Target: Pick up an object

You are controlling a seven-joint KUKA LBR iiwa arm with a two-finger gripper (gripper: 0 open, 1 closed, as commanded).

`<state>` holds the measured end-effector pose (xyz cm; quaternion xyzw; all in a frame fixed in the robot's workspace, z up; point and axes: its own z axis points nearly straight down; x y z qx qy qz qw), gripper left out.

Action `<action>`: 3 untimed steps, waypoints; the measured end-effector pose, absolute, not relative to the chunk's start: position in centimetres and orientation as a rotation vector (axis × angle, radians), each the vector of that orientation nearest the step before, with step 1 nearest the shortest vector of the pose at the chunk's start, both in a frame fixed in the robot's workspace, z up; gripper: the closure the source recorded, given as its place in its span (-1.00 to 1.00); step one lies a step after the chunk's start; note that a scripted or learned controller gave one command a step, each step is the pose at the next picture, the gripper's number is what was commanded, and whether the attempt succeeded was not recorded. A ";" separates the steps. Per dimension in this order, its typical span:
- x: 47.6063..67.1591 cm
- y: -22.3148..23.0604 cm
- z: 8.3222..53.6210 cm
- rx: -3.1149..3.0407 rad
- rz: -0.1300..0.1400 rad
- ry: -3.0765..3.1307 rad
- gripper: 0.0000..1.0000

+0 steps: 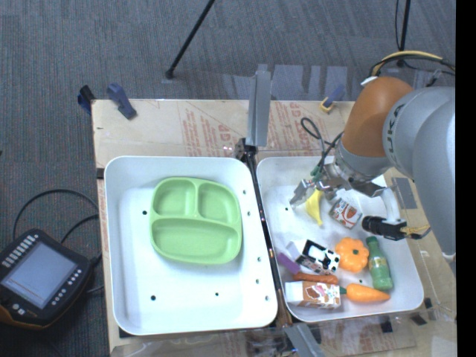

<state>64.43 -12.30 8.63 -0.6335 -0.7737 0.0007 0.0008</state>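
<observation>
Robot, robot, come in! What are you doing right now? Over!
Gripper low in right bin, at yellow banana. Grasp unconfirmed. Small carton crowds beside it. Green tray alone in left bin.

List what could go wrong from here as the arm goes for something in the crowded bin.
1. The tool sits right at the yellow banana, with a small carton close beside it; closing there may nudge the carton or catch both.
2. The toys lie packed together: the orange pumpkin, green bottle and carrot are nearly touching, so a lift may drag a neighbour.
3. The banana is near the right bin wall; a slip may push it against that wall.
</observation>
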 end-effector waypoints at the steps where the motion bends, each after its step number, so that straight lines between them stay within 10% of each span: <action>1: 64.4 -12.2 9.5 -1.985 0.005 -2.428 1.00; 3: 61.6 -4.2 26.4 -1.790 0.002 -2.579 1.00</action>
